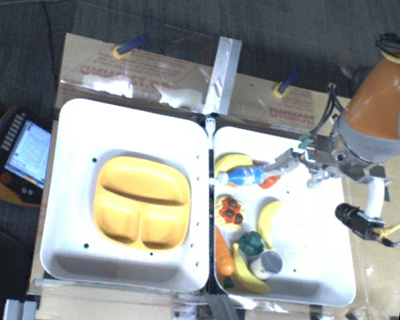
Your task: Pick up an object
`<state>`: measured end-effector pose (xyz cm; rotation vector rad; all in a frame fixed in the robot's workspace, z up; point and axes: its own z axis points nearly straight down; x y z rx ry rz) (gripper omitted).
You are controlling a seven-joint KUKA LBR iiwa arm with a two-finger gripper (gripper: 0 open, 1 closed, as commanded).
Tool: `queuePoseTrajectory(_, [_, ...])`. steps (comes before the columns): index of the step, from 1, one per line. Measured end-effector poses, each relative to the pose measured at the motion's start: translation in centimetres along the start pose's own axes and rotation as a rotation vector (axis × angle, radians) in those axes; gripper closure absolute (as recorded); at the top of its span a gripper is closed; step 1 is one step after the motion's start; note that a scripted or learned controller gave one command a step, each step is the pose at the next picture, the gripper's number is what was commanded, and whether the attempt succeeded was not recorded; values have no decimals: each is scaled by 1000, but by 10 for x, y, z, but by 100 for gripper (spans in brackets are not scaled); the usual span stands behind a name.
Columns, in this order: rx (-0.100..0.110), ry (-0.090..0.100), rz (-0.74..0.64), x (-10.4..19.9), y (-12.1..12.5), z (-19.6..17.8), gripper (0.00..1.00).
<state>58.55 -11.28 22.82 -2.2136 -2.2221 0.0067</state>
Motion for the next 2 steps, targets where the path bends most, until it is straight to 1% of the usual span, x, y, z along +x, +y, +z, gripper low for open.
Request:
queuePoseTrajectory(1, [0, 2, -223, -24, -20, 120, 0])
queuePoseTrajectory(2, [-12, 1, -161, -44, -38, 138, 0])
